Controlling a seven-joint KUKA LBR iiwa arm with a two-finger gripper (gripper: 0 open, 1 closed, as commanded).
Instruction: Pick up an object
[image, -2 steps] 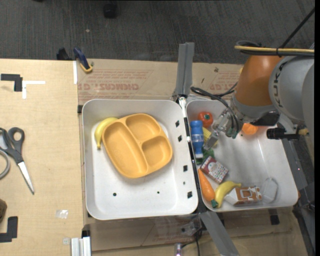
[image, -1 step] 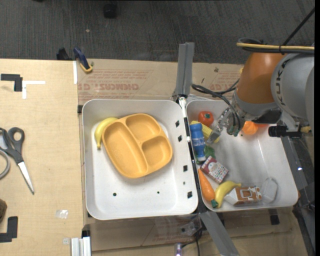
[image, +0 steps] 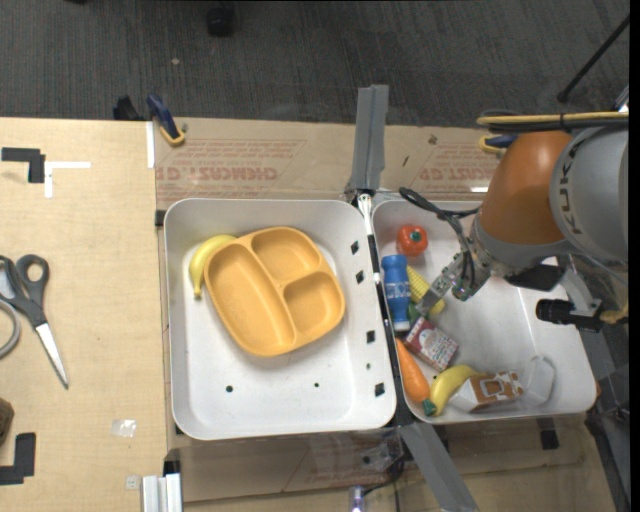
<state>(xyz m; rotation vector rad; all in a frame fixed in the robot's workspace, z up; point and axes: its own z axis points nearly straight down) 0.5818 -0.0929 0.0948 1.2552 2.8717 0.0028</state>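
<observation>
Over right bin (image: 560, 330), gripper (image: 443, 289) low among clutter; finger state impossible to tell. Nearest target, corn cob (image: 424, 291), just left of and touching the tip, long axis slanting up-left to down-right. Blue bottle (image: 396, 290) further left, red packet (image: 433, 346) just below. Crowded white floor, little room.

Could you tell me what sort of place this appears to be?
Probably a robotics lab bench for pick-and-place trials: a grey arm reaches over two white bins, toy food such as a carrot lies in one, and scissors rest on the bench.
</observation>
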